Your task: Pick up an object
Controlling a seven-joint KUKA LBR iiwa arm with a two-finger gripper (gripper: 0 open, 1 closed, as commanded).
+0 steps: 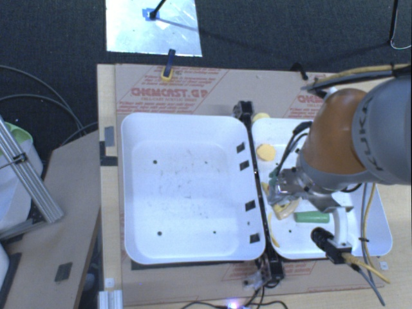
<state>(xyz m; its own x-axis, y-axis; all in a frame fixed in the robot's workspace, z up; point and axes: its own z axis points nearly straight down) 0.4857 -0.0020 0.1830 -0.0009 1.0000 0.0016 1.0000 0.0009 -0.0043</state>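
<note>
Over the right-hand shallow white plastic bin (380, 237), the grey arm with the orange wrist band (344, 137) reaches in from the right and sets its two-finger gripper (281, 188) low among the objects near the bin's left wall. Whether the gripper is open, closed or gripping anything cannot be told; the wrist covers it. Candidate objects lie close by: a green cylindrical piece (312, 217) just near of the gripper, a pale yellow curved piece (283, 208) beside it, a yellow rounded piece (265, 151) farther off, and a second yellow rounded piece (261, 117) at the bin's far edge. The left-hand shallow white plastic bin (187, 185) is adjacent, separated by a black divider (254, 172). The step in hand appears to be the descent or grasp phase. The next move calls for closure on one object, then a vertical lift clear of the bin wall and neighbouring pieces.
</note>
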